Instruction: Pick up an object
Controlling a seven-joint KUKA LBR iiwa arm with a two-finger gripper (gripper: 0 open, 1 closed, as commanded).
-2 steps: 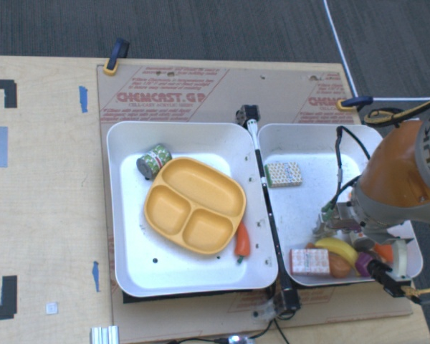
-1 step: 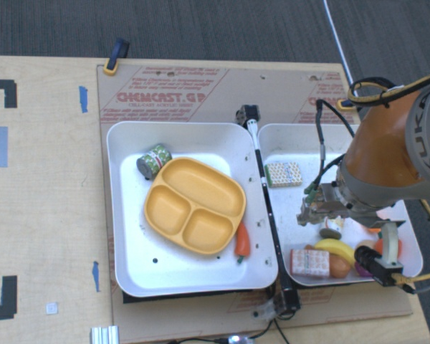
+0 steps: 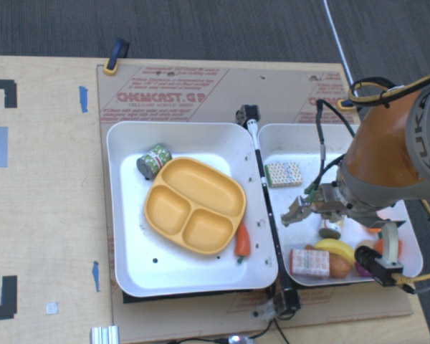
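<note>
**A:** How much room is there along the edges?

**B:** The left bin (image 3: 122, 213) has bare white floor along its 9 o'clock wall and down its 6 o'clock side. A yellow divided plate (image 3: 194, 204) takes its middle. A green can (image 3: 153, 160) lies just off the plate's 10 o'clock edge, near the bin's rim. A carrot (image 3: 242, 241) lies against the plate's 4 o'clock edge, close to the wall that parts the two bins.

**A:** And the right bin?

**B:** The right bin (image 3: 272, 138) is tighter. A small patterned sponge block (image 3: 284, 173) sits alone toward 11 o'clock with open floor round it. The 6 o'clock strip is crowded: a pink-and-white box (image 3: 310, 261), an orange fruit (image 3: 339, 266) just beside it, and a banana (image 3: 335, 247) above both. A small dark object (image 3: 330, 232) lies just at the banana's 12 o'clock.

**A:** Where is the arm?

**B:** The arm (image 3: 390, 149) comes in from 3 o'clock, its orange band over the right bin's middle and right half. The gripper (image 3: 308, 208) points toward 9 o'clock, hanging over the bin floor between the sponge block and the box.

**A:** Holding anything?

**B:** I see nothing between its fingers. Whether they stand apart or together I cannot tell at this angle.
</note>
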